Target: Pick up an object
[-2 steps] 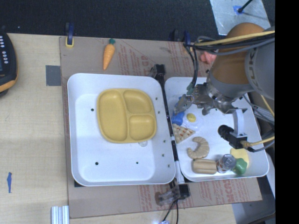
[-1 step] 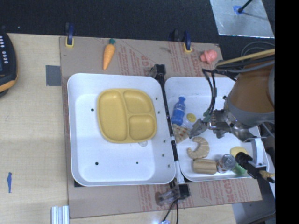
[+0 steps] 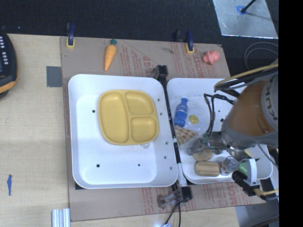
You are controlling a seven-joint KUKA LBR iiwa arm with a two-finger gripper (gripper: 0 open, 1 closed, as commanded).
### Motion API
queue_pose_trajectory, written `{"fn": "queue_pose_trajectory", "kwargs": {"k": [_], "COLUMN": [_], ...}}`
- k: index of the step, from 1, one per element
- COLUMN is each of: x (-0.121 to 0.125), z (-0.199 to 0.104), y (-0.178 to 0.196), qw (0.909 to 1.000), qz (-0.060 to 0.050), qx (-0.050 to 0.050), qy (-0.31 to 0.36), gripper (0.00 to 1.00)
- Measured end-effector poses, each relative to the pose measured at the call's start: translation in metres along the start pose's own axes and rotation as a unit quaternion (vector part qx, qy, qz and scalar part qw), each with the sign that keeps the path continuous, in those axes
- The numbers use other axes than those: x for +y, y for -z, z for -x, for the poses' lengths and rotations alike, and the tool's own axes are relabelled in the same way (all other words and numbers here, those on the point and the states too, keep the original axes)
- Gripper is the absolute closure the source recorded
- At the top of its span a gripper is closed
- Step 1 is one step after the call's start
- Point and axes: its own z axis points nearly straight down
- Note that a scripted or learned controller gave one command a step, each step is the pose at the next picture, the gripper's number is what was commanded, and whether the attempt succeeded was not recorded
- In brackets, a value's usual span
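While the grey arm [image 3: 251, 112] reaches in from the right edge of the frame, its gripper [image 3: 201, 145] hangs low over the right bin [image 3: 189, 86], in the lower right part of the picture. Whether it is spread or pressed together cannot be told, since the metal parts blur into the clutter beneath.

Several candidates lie close by. A tan cylinder [image 3: 207, 168], perhaps a cork or wooden block, rests just below the gripper in the frame, its long axis running left to right. A blue bottle [image 3: 181, 111] lies up and to the left, its long axis nearly vertical in the frame, with a small yellow piece [image 3: 194, 119] just to its right. A checked packet [image 3: 184, 135] sits immediately left of the gripper.

By this reading, the tan cylinder and the packet are nearest, so the coming grasp likely depends on a short drop, not a long traverse.

The left bin [image 3: 85, 174] holds a yellow divided plate [image 3: 128, 116]. A toy carrot [image 3: 110, 55] and a pink object [image 3: 211, 56] lie on the counter [image 3: 33, 126] above the bins.
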Motion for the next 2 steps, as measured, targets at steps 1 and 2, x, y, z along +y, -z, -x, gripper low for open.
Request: {"fn": "queue_pose_trajectory", "kwargs": {"k": [1,2], "x": [0.003,0.067], "z": [-0.001,-0.066], "y": [0.016,0.111], "qw": [1.0,0.9999], "qz": [0.005,0.011], "qx": [-0.001,0.001], "qy": [0.002,0.006], "gripper": [1.0,1.0]}}
